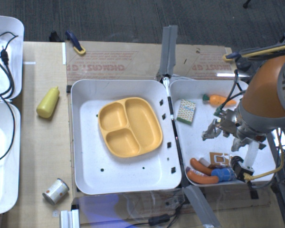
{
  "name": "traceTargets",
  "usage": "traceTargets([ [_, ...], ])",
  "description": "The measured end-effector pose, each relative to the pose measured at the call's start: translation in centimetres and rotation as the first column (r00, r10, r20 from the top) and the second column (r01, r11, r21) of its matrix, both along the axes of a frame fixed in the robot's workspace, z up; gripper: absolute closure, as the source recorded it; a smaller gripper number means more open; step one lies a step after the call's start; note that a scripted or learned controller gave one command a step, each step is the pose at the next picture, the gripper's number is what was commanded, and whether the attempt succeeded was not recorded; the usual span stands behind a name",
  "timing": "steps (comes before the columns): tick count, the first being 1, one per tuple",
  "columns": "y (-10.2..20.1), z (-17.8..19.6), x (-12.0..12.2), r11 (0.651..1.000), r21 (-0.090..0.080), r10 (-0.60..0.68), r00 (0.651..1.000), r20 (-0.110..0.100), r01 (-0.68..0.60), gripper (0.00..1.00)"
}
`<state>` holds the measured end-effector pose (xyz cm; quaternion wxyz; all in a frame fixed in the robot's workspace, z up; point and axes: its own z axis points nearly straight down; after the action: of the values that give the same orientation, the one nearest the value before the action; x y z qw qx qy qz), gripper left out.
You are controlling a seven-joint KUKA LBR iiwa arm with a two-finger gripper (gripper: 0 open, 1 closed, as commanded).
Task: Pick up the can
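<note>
The can [55,190] is found nearest the camera, at the lower left of the view. It lies tipped on its side on the bare bench [42,141], outside both bins, just beside the left bin's [80,127] lower left corner. It is judged to be beyond anything the bin walls would contain, so a reach across the whole left bin would be required.

At the lower edge of the right bin [199,127], a cluster of items is gathered against the near wall: two sausages [202,172], a blue object [223,175] and a small printed box [220,158]. They are packed touching one another.

The gripper [217,128] is positioned above the middle of the right bin, well apart from the can. Whether it is open or closed cannot be told, and nothing is seen held in it. The task is judged not yet begun.

In the left bin, a yellow divided plate [130,126] is laid flat near the centre.

Further back in the right bin, a green-patterned packet [186,111] rests near the dividing wall, and a toy carrot [218,99] lies close to the far wall.

On the bench to the left, a yellow bottle [48,103] lies on its side, and a blue-and-yellow clamp [74,42] is placed at the far edge.
</note>
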<state>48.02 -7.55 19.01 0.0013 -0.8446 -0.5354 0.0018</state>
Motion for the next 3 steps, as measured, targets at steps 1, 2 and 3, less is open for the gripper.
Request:
traceTargets([
  [1,-4.2,-9.9,3.5,0.998,0.000,-0.059,0.998,0.001,0.059,0.00],
  [2,-9.3,-9.9,12.5,0.982,0.006,-0.191,0.982,0.000,0.191,0.00],
  [3,-3.8,-10.0,0.6,0.940,-0.001,-0.340,0.940,-0.001,0.340,0.00],
])
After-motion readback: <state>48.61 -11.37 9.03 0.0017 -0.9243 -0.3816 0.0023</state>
